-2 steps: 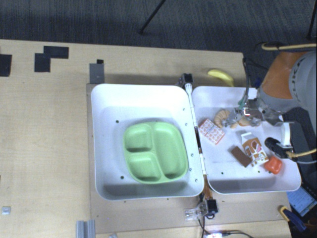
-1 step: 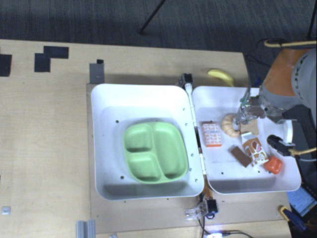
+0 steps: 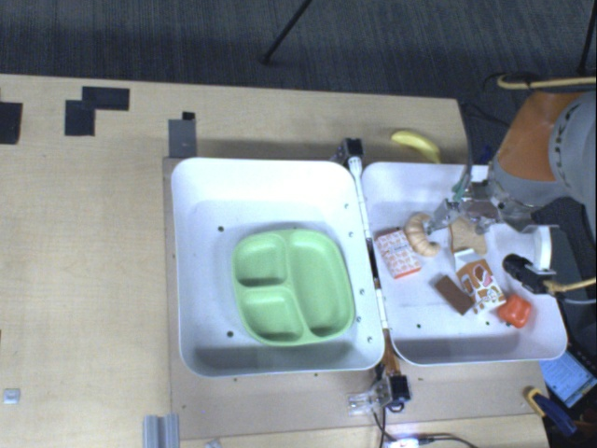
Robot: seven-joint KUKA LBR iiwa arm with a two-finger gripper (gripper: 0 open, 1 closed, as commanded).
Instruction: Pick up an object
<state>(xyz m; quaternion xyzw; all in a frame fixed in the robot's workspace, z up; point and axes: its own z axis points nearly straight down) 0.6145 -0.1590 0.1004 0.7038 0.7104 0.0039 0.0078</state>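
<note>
Two bins | pincer (image 3: 454,215) near right bin (image 3: 410,339) far edge | grip state unclear

Floor: dark grey carpet (image 3: 187,17) beyond the bench's far edge.
Bench: pale wood top (image 3: 84,278), black tape patches (image 3: 93,108) near its far left corner.
Light: even, soft shadows.

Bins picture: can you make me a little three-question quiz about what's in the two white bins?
1. True or false: the green tray lies in the left bin.
2. Which bin is the gripper over? A) left B) right
3. Fill in: the yellow banana lies ____ the bins.

Key: 1 true. 2 B, the right bin, near the croissant. 3 outside, on the bench behind them.
</note>
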